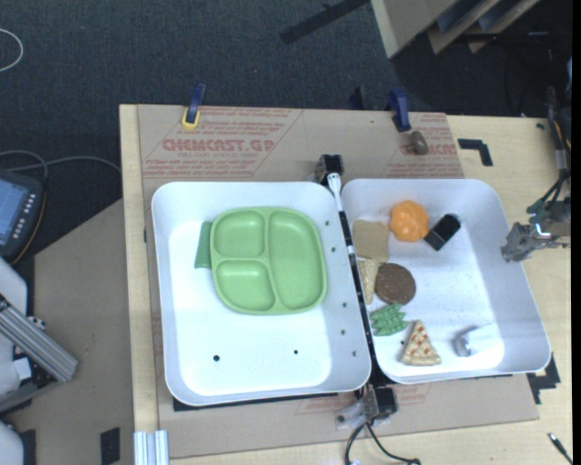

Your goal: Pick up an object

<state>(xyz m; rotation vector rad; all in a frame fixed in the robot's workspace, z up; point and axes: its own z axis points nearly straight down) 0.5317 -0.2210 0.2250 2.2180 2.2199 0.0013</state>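
Orange ball [409,221], the likeliest pick, sits at twelve o'clock in the right bin [513,300], touching the black block [442,232]. The gripper [526,238] hangs at three o'clock beyond the rim; I cannot tell its jaw state. Being round, the ball may roll free, or the block may get nudged.

We see dark grey carpet floor [136,54], a light wooden bench top [300,136], and a pale wooden furniture piece [454,23] at top.

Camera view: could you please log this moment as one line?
tool: at right bin right rim, holding nothing | orange, pizza slice: in right bin | green tray: in left bin
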